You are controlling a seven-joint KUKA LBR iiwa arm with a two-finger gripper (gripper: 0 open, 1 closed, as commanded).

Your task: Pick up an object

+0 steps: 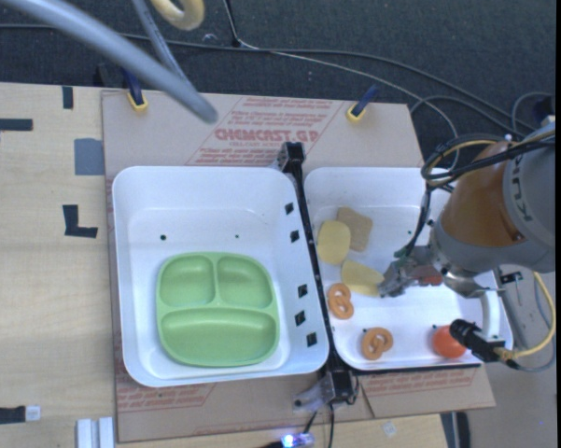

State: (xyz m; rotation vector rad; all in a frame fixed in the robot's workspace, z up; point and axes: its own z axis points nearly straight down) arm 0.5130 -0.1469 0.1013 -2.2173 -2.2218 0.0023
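The two-finger gripper [394, 283] hangs low in the right-hand shallow white bin [392, 180], its tip just beside the pale yellow wedge-shaped toy piece [359, 274] (grip state indiscernible). A flat-lying wedge may slide from closing fingers, giving an empty grasp.

Arm [504, 217]: grey rounded casing bearing a broad orange band; black and yellow cables looping along it; small dark gripper [397, 281] showing at its end.

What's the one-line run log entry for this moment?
phase: reaching | end effector: low in right bin, beside yellow wedge | grasp: unconfirmed | left bin: green tray
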